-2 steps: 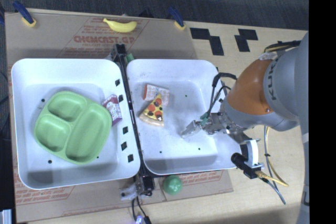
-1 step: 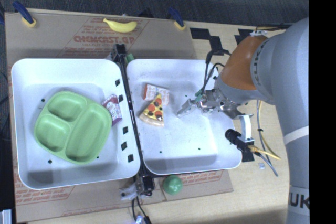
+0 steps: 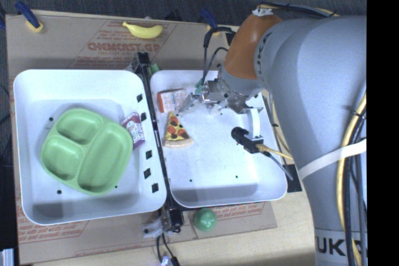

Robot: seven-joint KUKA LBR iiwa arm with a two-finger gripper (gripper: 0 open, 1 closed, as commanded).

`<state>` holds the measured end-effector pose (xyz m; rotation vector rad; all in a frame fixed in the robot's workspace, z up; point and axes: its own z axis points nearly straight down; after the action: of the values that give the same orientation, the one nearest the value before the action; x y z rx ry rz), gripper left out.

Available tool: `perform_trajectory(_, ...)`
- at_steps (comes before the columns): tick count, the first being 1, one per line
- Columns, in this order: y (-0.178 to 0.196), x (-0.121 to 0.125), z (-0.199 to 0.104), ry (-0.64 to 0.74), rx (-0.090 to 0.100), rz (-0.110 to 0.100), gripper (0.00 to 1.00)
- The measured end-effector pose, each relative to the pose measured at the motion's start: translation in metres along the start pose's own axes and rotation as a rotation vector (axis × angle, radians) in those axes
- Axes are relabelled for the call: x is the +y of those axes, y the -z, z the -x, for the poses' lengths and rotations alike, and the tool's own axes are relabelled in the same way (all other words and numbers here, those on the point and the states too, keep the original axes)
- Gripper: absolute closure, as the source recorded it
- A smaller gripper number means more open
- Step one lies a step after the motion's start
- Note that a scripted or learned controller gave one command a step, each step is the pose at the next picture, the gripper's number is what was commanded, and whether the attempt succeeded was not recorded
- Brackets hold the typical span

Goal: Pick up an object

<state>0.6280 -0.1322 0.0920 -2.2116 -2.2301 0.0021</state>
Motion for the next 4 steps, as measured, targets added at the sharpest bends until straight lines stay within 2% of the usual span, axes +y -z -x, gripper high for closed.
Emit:
perform_trajectory(1, 0.01, 0.0, 0.0, 0.002, 0.0, 0.0, 1.0)
perform_trajectory(2, 0.101, -0.021, -0.112, -0.002, 0.002, 0.002, 1.0)
perform_trajectory(3, 0.1, -0.021, -0.111, -0.003, 0.002, 0.001, 0.0)
perform_trajectory(4, 0.099, -0.114, -0.167, 0.001, 0.0, -0.003, 0.0)
